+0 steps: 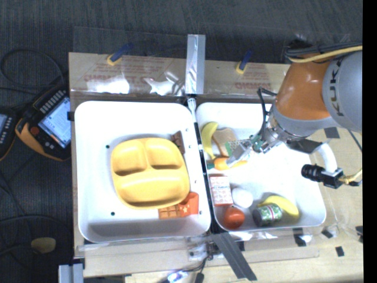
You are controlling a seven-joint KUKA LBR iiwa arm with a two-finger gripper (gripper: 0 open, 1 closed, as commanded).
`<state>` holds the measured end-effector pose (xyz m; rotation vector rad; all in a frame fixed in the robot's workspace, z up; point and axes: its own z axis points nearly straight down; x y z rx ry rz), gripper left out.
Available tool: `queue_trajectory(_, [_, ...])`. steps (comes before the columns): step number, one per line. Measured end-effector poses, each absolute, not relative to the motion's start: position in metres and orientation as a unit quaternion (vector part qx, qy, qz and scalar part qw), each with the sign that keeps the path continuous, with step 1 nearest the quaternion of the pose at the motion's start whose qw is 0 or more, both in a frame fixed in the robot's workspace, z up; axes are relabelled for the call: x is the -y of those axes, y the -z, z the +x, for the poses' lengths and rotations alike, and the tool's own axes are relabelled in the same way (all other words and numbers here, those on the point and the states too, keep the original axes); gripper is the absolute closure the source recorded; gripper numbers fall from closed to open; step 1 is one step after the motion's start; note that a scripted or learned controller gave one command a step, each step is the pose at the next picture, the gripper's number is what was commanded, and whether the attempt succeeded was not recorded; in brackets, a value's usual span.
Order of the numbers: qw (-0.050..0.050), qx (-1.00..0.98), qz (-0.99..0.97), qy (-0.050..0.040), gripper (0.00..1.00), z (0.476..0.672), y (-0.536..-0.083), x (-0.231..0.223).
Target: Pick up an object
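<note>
arm (330, 93) cut off at right edge

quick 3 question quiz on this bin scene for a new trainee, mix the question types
1. True or false: the yellow tray lies in the left bin.
2. Which lies nearest the green can? A) the tomato B) the banana C) the white egg
3. Fill in: the tool is over the ___ bin.

Key: 1 true; 2 B, the two look in contact; 3 right.
</note>
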<state>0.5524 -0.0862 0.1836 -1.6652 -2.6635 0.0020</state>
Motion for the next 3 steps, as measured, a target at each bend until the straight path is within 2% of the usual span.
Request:
queue_trajectory(1, [0.001, 0.870, -0.494, -0.0001, 1.00, 0.521, -0.251, 0.032])
queue_trajectory(2, [0.001, 0.929, -0.370, 0.0000, 1.00, 0.508, -0.190, -0.027])
queue_trajectory(3, [-0.001, 0.921, -0.389, -0.0002, 1.00, 0.570, -0.296, -0.029])
